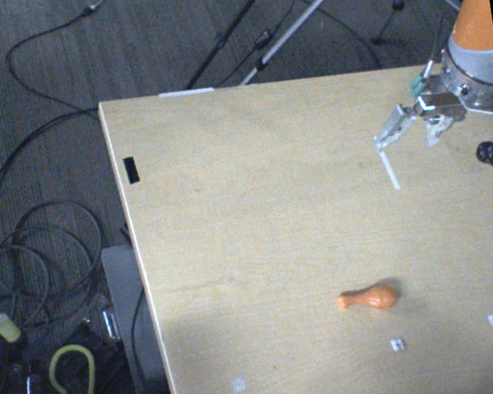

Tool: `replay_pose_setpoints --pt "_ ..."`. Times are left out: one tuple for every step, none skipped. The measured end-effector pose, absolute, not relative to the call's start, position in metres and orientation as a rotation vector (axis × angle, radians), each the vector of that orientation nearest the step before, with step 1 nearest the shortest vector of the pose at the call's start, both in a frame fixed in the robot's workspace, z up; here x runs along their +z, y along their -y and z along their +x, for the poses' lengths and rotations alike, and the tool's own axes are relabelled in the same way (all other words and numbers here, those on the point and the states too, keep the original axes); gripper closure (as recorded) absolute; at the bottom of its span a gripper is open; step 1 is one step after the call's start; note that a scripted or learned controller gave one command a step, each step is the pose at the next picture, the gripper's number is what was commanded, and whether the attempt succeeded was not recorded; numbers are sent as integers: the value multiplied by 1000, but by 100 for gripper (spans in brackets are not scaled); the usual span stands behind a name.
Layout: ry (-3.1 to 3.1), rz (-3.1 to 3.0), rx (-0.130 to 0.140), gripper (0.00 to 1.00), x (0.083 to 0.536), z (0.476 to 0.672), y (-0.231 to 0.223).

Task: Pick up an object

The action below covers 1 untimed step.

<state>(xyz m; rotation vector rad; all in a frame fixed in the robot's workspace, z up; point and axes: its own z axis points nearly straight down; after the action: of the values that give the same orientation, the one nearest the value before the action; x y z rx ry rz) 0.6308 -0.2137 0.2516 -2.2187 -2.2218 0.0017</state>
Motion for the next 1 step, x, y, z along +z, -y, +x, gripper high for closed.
replay_pose_setpoints --pt "2323 -2116 8 0 181 666 223"
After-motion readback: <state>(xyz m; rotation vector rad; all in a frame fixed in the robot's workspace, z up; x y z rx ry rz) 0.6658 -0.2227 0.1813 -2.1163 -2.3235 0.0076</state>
